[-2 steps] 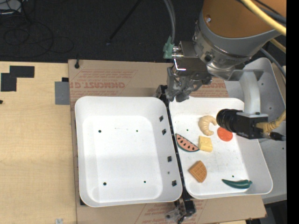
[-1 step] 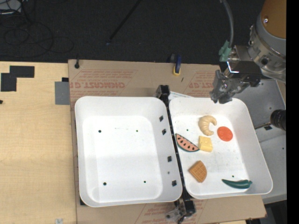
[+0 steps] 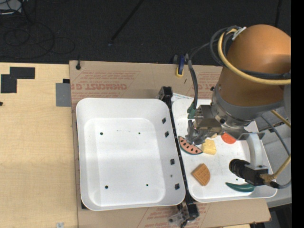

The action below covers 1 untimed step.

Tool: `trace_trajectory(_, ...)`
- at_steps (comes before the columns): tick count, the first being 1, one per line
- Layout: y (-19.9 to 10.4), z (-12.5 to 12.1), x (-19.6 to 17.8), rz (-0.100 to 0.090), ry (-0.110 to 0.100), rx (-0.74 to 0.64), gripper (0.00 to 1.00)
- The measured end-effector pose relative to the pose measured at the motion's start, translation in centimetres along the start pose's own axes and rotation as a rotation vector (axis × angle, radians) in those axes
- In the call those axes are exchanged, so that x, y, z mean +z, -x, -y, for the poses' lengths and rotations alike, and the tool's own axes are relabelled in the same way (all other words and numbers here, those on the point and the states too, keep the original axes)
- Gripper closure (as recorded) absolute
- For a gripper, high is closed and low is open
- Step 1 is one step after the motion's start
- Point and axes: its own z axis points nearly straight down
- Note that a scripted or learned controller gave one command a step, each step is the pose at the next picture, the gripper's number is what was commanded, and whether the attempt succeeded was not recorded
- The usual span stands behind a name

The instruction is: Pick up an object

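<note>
Arm: orange wrist band (image 3: 256,61) fills upper right, nearest the lens.
Hand (image 3: 195,137): low in the right bin (image 3: 216,194); grip state cannot tell.
Targets: watermelon slice (image 3: 190,147) and yellow block (image 3: 209,147) just beside it; waffle (image 3: 201,174) near.
Risk: crowded pieces, so it may nudge one aside or close on nothing.

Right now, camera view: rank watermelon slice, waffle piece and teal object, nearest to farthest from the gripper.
1. Watermelon slice, right at the gripper, by the right bin's left wall.
2. Waffle piece, lower in the view, mid-bin.
3. Teal object, near the bin's bottom right corner.
</note>
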Motion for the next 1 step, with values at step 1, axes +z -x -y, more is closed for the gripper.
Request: trace_trajectory(1,-4.51,-2.29,-7.56,-0.006,0.026,-0.006,1.0)
